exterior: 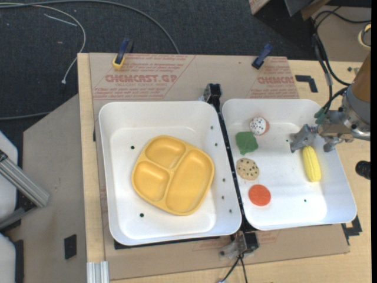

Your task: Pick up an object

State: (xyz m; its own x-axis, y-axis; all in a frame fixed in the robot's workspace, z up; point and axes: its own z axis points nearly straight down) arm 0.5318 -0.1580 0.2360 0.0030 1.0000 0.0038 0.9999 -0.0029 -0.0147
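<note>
In the right bin [347, 208], you have bare floor along the near edge and in the middle. The ear of corn [311, 163] lies just beside the gripper [312, 138], while the speckled ball [258, 125], green piece [246, 142], cookie [248, 169] and red disc [260, 195] crowd the left wall. The yellow divided plate [172, 174] takes up most of the left bin [112, 122].

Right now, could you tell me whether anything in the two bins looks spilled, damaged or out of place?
Nothing stands out. The yellow plate lies flat in the left bin; the corn, cookie, green piece and red disc lie apart in the right bin.
</note>
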